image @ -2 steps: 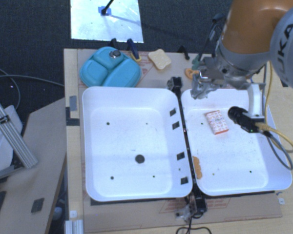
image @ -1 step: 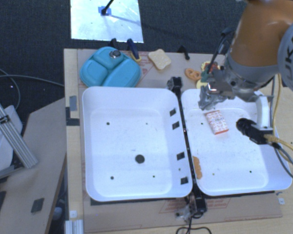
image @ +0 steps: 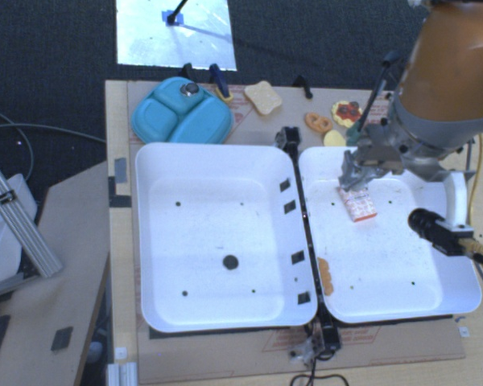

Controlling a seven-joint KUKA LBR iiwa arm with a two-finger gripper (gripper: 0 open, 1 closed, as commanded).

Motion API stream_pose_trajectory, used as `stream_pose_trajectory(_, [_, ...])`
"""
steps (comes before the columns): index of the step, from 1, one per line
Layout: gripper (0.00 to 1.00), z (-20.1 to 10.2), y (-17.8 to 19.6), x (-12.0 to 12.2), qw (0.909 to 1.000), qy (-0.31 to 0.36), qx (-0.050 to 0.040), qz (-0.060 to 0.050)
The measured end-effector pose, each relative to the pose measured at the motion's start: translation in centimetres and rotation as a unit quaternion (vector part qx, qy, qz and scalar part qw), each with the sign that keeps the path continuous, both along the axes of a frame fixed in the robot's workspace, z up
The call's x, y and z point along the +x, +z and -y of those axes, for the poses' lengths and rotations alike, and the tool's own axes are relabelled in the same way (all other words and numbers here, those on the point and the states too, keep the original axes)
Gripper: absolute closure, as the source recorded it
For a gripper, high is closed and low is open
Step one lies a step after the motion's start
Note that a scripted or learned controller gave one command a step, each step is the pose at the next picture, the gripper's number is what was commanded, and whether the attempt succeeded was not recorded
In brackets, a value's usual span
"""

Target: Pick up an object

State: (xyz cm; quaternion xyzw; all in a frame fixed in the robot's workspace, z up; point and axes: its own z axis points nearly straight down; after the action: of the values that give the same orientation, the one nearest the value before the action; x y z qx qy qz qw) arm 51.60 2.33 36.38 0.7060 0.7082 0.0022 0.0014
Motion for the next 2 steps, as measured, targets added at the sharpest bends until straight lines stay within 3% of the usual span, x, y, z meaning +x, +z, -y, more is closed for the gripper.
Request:
stream_pose_trajectory(1, [1.00, 3.1, -0.2, -2.5, 1.0000, -0.002, -0.0006, -0.001])
stream_pose_trajectory(2, [1.00, 7.3, -4.5, -0.3, 1.0000, -0.003, -0.0013, -0.002])
